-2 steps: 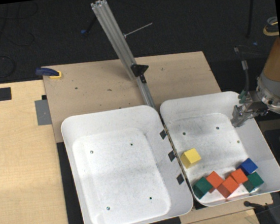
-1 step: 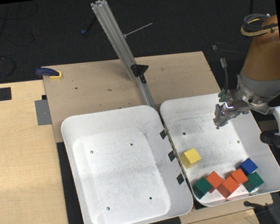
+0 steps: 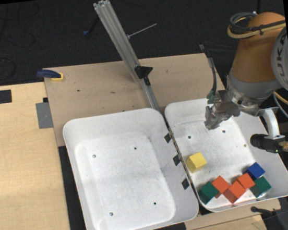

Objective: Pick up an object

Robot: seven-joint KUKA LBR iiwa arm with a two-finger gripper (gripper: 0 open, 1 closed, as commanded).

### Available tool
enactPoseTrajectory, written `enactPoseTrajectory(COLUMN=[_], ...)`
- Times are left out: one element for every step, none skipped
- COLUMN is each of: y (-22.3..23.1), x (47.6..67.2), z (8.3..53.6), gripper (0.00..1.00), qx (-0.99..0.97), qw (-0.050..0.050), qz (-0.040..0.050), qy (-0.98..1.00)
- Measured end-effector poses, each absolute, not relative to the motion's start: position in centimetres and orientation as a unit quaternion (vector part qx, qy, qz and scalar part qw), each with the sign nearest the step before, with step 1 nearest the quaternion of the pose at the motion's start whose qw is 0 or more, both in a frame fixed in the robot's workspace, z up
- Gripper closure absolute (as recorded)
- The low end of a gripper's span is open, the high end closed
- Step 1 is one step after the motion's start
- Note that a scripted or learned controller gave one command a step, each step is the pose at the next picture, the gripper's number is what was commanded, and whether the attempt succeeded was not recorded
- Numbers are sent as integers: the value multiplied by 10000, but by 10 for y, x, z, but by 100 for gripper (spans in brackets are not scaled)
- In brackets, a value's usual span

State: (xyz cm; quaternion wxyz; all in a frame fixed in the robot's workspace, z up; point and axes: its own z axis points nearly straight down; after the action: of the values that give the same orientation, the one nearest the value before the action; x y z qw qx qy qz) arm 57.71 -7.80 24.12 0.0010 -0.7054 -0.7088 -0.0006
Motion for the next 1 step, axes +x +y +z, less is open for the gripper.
enactPoseTrajectory(y=[-26], x=[579], z=[227], gripper=[100], qx=[-7057], qw=[24], qz=[8], qy=[-7085])
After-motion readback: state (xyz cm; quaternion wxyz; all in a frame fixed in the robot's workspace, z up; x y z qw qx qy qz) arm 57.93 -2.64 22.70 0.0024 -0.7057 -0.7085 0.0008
